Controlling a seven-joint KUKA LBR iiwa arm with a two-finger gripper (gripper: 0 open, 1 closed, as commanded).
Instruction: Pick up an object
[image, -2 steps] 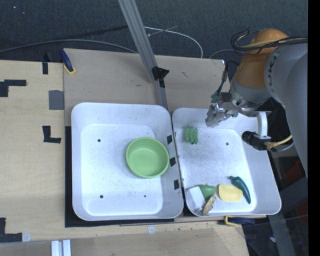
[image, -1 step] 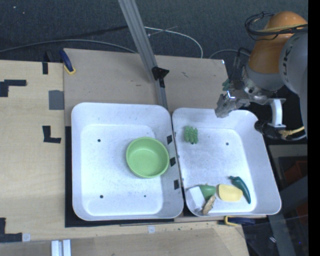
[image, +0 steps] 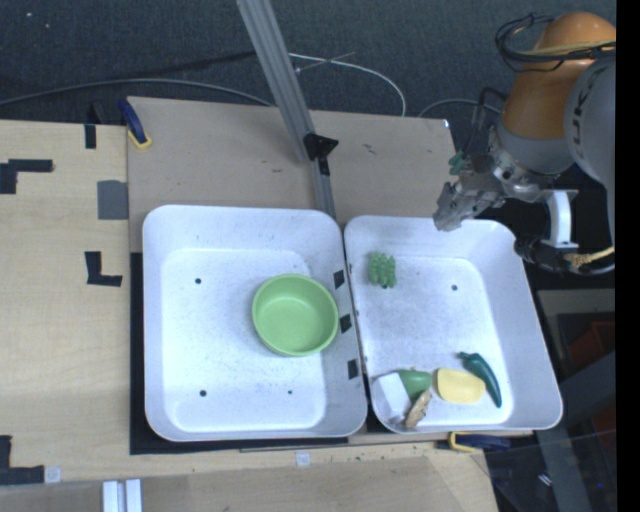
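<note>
My gripper (image: 449, 213) hangs over the far rim of the right bin (image: 520, 330), near its back edge, with nothing visible between its fingers. In that bin a small green knobbly object (image: 381, 269) lies near the back left. At the front lie a yellow object (image: 458, 386), a dark green pepper-like object (image: 483, 375), a green cone-shaped piece (image: 413, 381) and a small tan piece (image: 417, 408). A light green bowl (image: 294, 315) sits in the left bin (image: 185, 330).
A grey metal post (image: 285, 85) slants down to the bins' shared back edge. Cables trail over the dark floor behind the bench. Black clips sit along the divider between the bins.
</note>
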